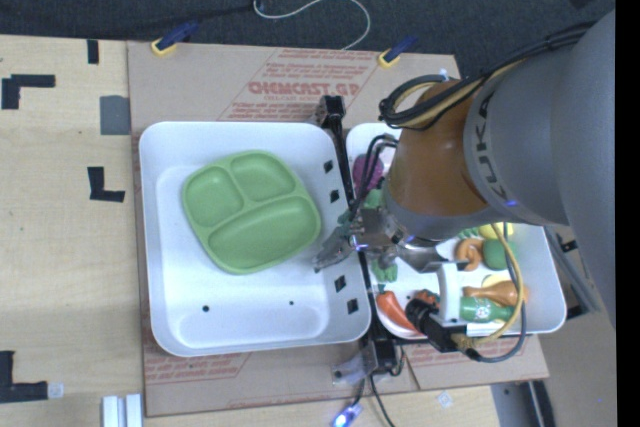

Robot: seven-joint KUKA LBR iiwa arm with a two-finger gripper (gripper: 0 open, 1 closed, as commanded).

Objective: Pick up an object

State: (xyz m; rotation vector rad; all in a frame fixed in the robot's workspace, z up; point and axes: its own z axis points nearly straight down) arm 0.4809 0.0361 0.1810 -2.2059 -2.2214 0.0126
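A green divided plate (250, 210) lies in the left white bin (170, 245), toward its upper half. The gripper (345, 243) hangs low over the divider between the two bins, just right of the plate's right edge. The arm's grey and orange wrist (440, 165) hides much of the right bin (545, 310). Small toys show around the arm in the right bin: a purple piece (366, 171), a red-orange piece (396, 311), a yellow one (492, 249), an orange one (497, 292) and a green-white one (482, 311). I see nothing held in the gripper.
The bins sit on a cardboard sheet (290, 85) on the wooden bench. A white cable (300, 10) loops at the back. Black cables (470, 340) trail from the wrist over the right bin's front. The left bin's front half shows bare white floor.
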